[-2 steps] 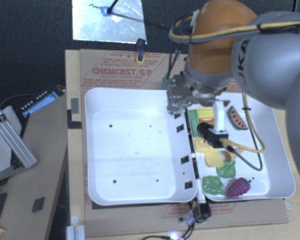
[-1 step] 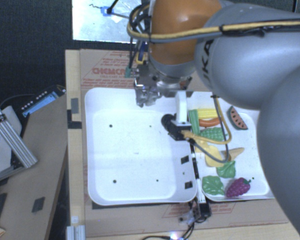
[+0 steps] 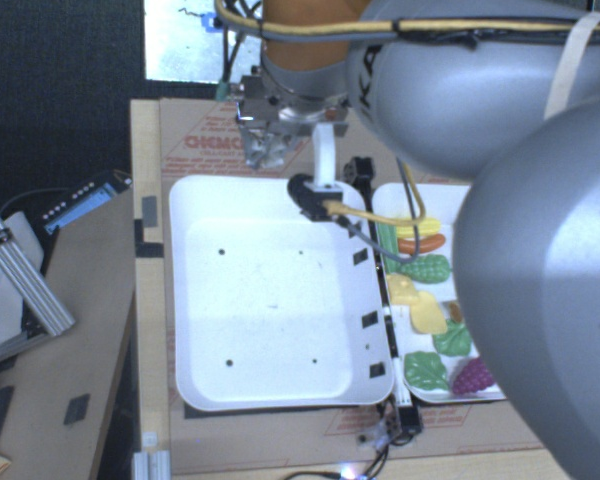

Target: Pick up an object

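**Pick not yet made: arm hangs over the back of the left bin**

A brown cardboard sheet covers the table (image 3: pixel 195 133), with dark floor beyond and a slotted metal rail (image 3: pixel 20 278) at the far left. On the sheet the left bin (image 3: pixel 270 308) sits bare white, showing a few small dark specks on its floor. Above its far rim hangs the gripper (image 3: pixel 268 148), under the orange band (image 3: pixel 315 13) of the arm; it sits over the cardboard just behind the bin, well apart from any toy. How the jaws stand I cannot tell: the tip is blurred and seen almost end-on, and nothing can be made out between them.

Further right, past the dividing wall with its black clips, the right bin (image 3: pixel 395 203) holds the play food: an orange carrot-like piece (image 3: pixel 420 240), a green piece (image 3: pixel 427 267) just below it, yellow pieces (image 3: pixel 420 308), more green, and a purple grape bunch (image 3: pixel 472 376) near the front. The grey arm hides much of this bin.

By my reading the task stands at its start: no object is lifted, and the reach, descent, grasp and lift are all left to do.
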